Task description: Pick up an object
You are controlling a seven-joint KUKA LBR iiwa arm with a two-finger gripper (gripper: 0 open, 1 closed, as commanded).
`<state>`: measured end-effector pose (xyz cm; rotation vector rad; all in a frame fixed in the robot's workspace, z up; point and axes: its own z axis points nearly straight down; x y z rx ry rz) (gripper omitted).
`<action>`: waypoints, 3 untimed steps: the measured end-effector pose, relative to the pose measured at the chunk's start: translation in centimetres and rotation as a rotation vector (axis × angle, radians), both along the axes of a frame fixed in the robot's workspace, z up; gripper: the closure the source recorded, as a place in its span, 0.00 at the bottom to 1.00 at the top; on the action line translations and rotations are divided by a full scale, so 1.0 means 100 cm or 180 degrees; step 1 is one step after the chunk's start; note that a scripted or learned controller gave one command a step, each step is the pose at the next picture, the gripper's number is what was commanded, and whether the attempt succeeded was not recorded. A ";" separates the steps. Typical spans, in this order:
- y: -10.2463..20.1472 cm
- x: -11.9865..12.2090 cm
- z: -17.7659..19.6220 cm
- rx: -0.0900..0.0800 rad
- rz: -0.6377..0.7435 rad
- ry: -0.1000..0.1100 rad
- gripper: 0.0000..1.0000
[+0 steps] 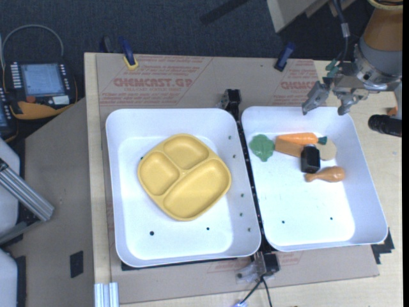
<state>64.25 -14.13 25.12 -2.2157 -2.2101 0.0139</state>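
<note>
Pincer (331, 102) sits above the far rim of the right bin (364, 171), 2 fingers spread apart, nothing between them. The grey arm with the orange band (385, 25) rises behind it toward the upper right.

Candidate objects all lie in the right bin, just below the pincer and nearer the camera: orange carrot (295, 140) straight under it, green broccoli piece (261, 146) below and to its left, touching the carrot's end. Black block (310, 158) lies against the carrot's near side, tan drumstick-shaped piece (325, 174) just beyond that. All are well apart from the fingers.

Far off to the pincer's lower left, the left bin (121, 171) holds a yellow 3-compartment plate (185, 176).
</note>
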 end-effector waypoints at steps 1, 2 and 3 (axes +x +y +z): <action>0.000 0.002 0.008 -0.0007 0.0009 -0.0045 0.00; 0.002 0.008 -0.036 -0.0005 0.0013 -0.0030 0.00; 0.004 0.012 -0.099 -0.0003 0.0012 -0.0023 0.00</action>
